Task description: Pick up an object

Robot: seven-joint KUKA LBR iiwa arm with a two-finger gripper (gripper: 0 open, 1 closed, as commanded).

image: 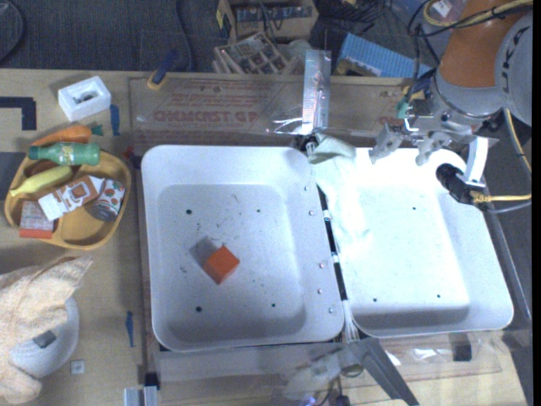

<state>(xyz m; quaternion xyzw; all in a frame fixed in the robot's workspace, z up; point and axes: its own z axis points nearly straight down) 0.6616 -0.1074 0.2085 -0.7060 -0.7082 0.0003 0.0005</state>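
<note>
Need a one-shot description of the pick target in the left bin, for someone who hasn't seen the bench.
Find the two white bins side by side and take the left bin. On its floor, left of centre and toward the near edge, sits an orange block. It is the one bright solid thing there; around it are just dark specks and its grey shadow.

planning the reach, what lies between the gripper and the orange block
In the camera view, the raised rims where the two bins meet lie between the gripper and the orange block.
</note>
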